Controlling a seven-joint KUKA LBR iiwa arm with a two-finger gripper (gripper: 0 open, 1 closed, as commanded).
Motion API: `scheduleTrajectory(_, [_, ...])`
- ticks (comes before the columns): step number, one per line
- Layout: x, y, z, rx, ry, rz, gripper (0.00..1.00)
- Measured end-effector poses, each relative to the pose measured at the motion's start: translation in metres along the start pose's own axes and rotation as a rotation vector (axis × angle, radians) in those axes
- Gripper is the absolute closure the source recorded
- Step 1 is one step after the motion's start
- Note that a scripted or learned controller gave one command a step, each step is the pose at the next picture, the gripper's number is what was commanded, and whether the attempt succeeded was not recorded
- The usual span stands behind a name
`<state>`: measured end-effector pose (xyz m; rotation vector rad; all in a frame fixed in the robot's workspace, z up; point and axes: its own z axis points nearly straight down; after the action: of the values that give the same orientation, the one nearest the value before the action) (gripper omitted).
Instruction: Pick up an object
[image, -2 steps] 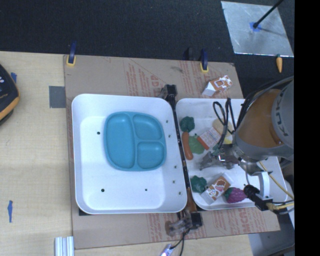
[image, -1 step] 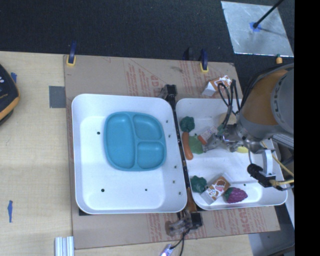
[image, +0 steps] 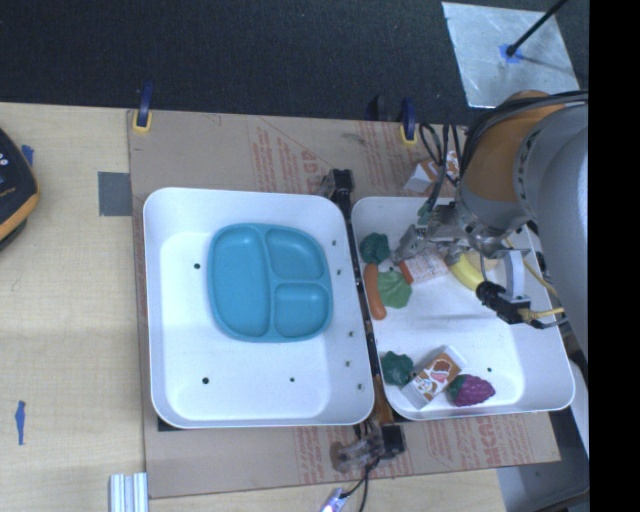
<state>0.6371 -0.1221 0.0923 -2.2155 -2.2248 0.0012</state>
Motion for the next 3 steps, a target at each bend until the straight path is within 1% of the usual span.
scheduleTrajectory(1, [-0.025,0.009,-0.074,-0.001,-0.001,0.001,0.0])
scheduleTrajectory(2, [-0.057,0.001,-0.012,-0.006,-0.002,-0.001,0.0])
scheduleTrajectory(3, [-0.059,0.001,-0.024,-0.007,-0.006,-0.005,1.0])
